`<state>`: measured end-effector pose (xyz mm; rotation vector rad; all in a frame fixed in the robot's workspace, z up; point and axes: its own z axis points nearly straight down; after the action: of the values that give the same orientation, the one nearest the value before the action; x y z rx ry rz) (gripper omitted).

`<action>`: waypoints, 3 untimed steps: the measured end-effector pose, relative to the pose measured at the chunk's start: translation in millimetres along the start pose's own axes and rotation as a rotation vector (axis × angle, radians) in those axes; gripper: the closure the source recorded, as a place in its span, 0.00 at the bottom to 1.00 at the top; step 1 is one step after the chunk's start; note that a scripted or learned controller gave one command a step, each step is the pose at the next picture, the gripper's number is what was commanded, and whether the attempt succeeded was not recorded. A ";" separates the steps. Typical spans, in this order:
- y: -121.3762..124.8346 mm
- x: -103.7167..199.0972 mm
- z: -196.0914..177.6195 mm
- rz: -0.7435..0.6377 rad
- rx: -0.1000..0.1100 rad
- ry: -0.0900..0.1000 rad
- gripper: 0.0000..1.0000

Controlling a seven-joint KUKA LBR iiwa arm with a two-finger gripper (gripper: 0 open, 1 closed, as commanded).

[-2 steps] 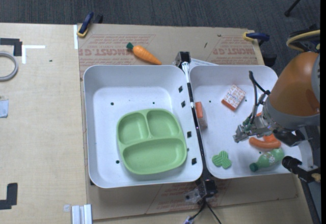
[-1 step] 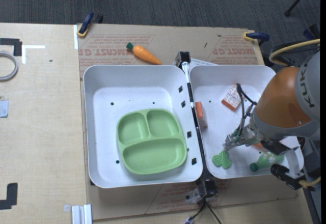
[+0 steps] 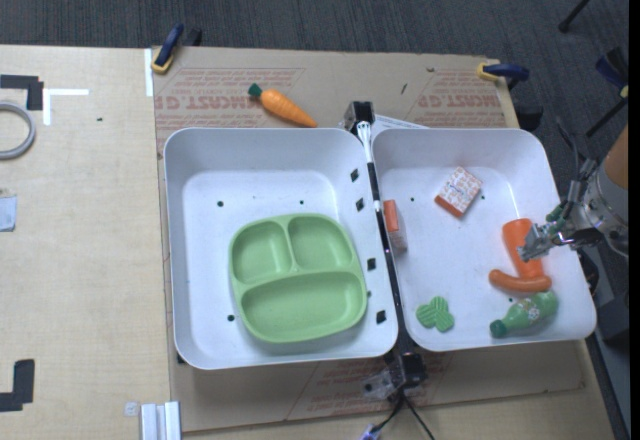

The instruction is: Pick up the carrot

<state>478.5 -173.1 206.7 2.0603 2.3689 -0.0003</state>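
Gripper [image 3: 543, 240] hangs low over the right side of the right bin [image 3: 480, 138], right against a bent orange piece [image 3: 516, 236]; from here it is too small and blurred to tell whether it is spread or closed, or whether it has anything.

Going from the left, the left bin [image 3: 200, 143] holds a green divided plate [image 3: 297, 278]. The carrot [image 3: 283, 105] is in neither bin. It lies on the cardboard sheet [image 3: 440, 93] just beyond the left bin's far rim, green stub pointing left, well apart from the gripper. The right bin holds a small orange block [image 3: 393, 226], a printed box [image 3: 458, 192], a green leafy toy [image 3: 434, 313], an orange sausage shape [image 3: 520, 280] and a green bottle [image 3: 525, 313].

The carrot looks like a toy: probably light, stiff and smooth, apt to roll. I'd pinch across its thick middle, not the tapering tip.
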 end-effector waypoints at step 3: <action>44.7 187.6 14.4 0.222 0.001 0.001 0.00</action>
<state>496.8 18.9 192.1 2.3115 2.1271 -0.0006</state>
